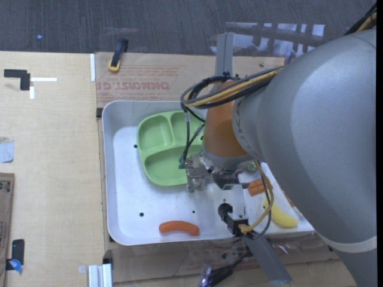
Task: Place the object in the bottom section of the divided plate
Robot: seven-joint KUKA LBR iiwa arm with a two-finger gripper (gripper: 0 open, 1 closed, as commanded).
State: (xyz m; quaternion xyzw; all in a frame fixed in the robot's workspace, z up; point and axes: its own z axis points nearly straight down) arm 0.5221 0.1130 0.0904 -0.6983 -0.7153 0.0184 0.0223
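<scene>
over the green divided plate (161, 151), at its bottom section's right edge, hangs the gripper (195, 181); grip state unreadable. orange sausage (179, 227) lies well apart by the white bin (119, 178) front wall. risk: arm goes through the placing motion with nothing carried.

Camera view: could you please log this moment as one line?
end effector at green divided plate lower edge | orange sausage loose in white bin | banana under arm

Your grey arm (323, 142) sweeps in from the right and fills much of the frame, its orange band (220, 124) sitting just above the wrist. Below that band your hand (195, 181) points down, with cables looping over the wrist behind it.
</scene>
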